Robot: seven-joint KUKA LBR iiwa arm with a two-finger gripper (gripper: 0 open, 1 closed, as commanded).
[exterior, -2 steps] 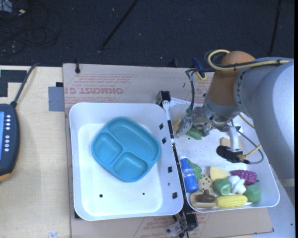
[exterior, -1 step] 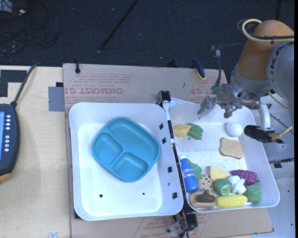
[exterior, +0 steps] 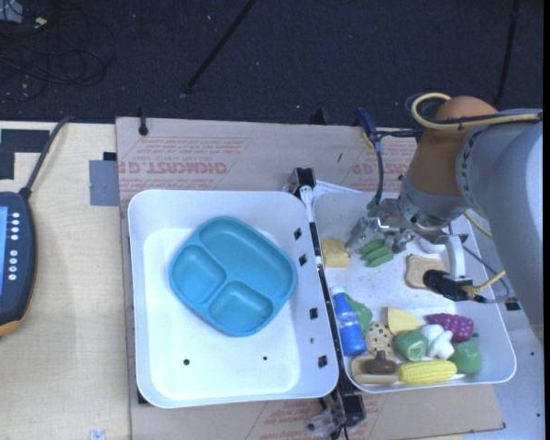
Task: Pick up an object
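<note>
Green toy [exterior: 378, 253] lies directly beneath pincer [exterior: 376, 234].

Dark carpeted floor [exterior: 257, 53] with cables behind a pale wooden bench [exterior: 64, 356], cardboard sheet [exterior: 220, 154] on top.

- The grey arm [exterior: 509, 200] enters from the 3 o'clock side and bends down toward 9 o'clock.
- Its orange band [exterior: 435, 159] sits above the wrist.
- The gripper [exterior: 374, 236] points low toward 8 o'clock; its finger spacing is unclear.
</note>
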